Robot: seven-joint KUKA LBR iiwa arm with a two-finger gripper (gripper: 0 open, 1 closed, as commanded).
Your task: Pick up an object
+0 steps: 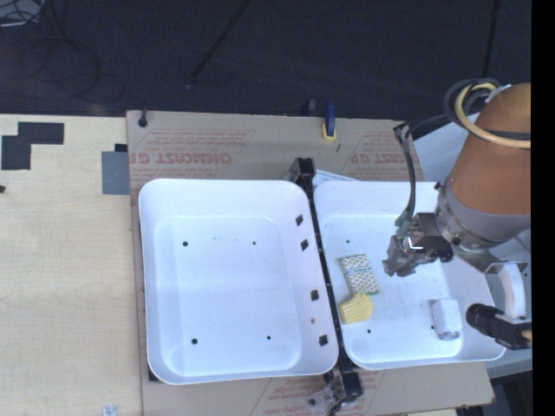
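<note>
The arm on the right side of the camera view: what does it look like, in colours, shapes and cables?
The arm is a thick rounded body, orange above and grey below toward the wrist. A pale yellowish cable loops beside its top, and a thin dark cable runs down toward the end effector, which is a small dark grey metal assembly, too blurred for finer detail.

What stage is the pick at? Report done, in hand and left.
Done: the gripper is already over the right bin, beside the patterned packet. In hand: nothing visibly lifted; the packet, the yellow piece and the white object all lie on the bin floor. Left: grasp one and raise it.
</note>
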